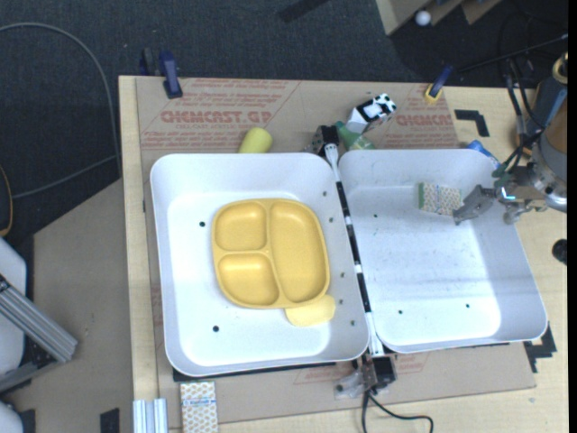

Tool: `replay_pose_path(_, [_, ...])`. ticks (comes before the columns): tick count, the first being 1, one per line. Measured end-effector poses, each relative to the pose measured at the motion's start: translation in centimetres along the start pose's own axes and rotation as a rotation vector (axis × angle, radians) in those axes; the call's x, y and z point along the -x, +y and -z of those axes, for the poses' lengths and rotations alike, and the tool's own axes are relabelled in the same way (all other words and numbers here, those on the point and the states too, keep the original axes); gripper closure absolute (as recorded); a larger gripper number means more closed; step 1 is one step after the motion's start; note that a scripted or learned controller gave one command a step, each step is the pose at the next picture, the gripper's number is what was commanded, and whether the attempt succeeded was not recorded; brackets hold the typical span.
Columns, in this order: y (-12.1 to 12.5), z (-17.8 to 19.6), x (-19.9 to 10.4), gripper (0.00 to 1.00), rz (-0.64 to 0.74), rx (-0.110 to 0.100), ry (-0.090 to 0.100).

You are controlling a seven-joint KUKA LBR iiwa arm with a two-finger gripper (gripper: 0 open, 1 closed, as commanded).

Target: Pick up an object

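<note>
The hand (482, 201) reaches in from the right edge of the camera view and sits low over the upper right part of the right bin (442, 323), one grey finger slanting down and to the left toward the bin floor. Whether the hand is open or closed cannot be told from this angle, and nothing is seen between its fingers.

Just beside the fingertip, to its left, lies a small patterned packet (439, 198), pale with green and reddish specks, flat on the bin floor near the back wall. It looks very close to the finger, though contact cannot be made out.

The left bin (180, 242) touches the right one along a shared edge. In it rests a yellow divided plate (270, 251) with three compartments, and a pale yellow flat piece (311, 311) peeks out from under the plate's lower right rim.

Behind the bins, on the desk (216, 106), a yellow cylinder (256, 140) lies near the left bin's back edge, and a black-and-white toy (373, 111) stands near the gap between the bins.
</note>
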State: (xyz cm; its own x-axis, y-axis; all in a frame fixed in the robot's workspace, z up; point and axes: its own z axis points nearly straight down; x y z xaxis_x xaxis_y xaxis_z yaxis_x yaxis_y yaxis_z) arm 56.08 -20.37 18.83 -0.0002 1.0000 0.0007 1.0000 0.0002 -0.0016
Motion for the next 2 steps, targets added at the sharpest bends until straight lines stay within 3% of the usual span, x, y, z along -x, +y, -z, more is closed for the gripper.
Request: replay_pose_path(2, [1.7, -10.4, -11.1, 0.0, 0.001, -0.002, 0.001])
